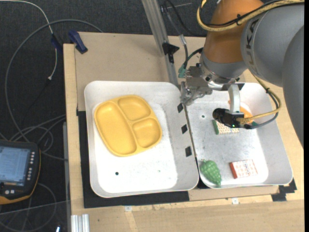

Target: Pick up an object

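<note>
- My gripper (189, 93) hangs over the far end of the seam where the two bins meet. It is seen from above under my own wrist, so I cannot tell whether it is apart or together, and I see nothing held in it.
- My arm hides the far right corner of the right bin (212, 146).
- An orange thing (246, 112) in that bin peeks out from behind my hardware. Too little of it shows to name it.
- Just beside it lies a small green-and-white speckled piece (226, 128), its far edge partly covered.
- A green lumpy object (210, 172) sits in the right bin's near left corner, against the rim.
- A red-and-white box (243, 168) lies flat near it, its print too small to read.
- The left bin (145, 170) holds a yellow divided plate (128, 124), in full view.
</note>
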Robot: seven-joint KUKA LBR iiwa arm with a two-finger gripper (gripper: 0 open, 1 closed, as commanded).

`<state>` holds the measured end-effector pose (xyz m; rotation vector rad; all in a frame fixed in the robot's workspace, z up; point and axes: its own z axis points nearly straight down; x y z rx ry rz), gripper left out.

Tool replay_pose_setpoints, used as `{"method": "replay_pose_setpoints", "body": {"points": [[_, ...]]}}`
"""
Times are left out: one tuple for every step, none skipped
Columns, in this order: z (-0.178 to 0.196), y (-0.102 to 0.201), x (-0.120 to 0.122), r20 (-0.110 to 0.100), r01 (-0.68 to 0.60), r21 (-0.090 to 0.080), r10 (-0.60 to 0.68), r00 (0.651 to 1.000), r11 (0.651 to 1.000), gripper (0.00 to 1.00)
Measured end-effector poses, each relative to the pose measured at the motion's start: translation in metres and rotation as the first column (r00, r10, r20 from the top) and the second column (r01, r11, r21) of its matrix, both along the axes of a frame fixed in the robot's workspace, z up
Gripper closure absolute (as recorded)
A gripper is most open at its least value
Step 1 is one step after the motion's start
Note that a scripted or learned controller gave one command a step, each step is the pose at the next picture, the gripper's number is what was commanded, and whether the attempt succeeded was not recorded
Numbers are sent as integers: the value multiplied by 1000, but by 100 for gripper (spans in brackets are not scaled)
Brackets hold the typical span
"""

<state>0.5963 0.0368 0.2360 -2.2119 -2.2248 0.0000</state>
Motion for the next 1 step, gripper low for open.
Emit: {"method": "replay_pose_setpoints", "body": {"points": [[9,57,-5,4,-2,0,2,1000,1000,100]]}}
